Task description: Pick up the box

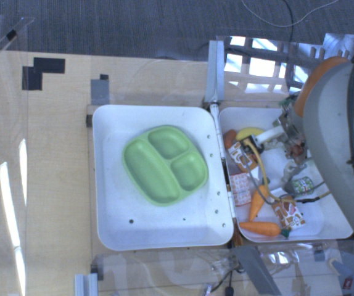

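Left of the claw, whose grip I cannot tell, boxes and carrots fill the right bin; further left, a green tray sits in the left bin.

Two shallow white bins sit side by side on the counter: the left bin and the right bin. The left one carries one green divided plate with three compartments. In the right one I count three small printed boxes, two clear carrots and one banana, partly hidden; other bits there are too jumbled to count.
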`<control>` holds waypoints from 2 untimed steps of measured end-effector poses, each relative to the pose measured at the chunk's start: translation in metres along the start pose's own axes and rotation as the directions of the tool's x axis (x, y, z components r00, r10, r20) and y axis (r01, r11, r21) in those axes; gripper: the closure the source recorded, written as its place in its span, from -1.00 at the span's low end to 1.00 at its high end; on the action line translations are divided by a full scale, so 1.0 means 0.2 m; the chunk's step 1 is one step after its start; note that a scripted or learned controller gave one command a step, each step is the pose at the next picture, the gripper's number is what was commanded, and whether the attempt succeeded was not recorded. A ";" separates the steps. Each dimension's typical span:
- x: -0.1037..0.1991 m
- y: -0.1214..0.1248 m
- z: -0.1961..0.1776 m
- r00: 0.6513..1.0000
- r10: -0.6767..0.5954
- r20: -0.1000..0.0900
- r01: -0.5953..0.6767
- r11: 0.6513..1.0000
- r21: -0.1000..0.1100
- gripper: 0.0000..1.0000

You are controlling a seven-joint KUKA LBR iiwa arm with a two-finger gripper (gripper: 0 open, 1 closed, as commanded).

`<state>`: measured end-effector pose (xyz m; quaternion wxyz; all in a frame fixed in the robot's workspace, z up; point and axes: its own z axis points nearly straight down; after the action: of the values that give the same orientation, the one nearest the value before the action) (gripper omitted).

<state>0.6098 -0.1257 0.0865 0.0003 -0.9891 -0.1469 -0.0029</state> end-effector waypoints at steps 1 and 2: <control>-0.54 -0.07 -0.01 0.997 0.083 0.001 -0.083 0.997 -0.002 -1.00; -0.36 0.02 -1.02 0.998 0.060 0.006 -0.060 0.998 0.000 -1.00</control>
<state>0.5410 -0.1497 0.2892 0.0002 -0.9931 -0.1173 0.0003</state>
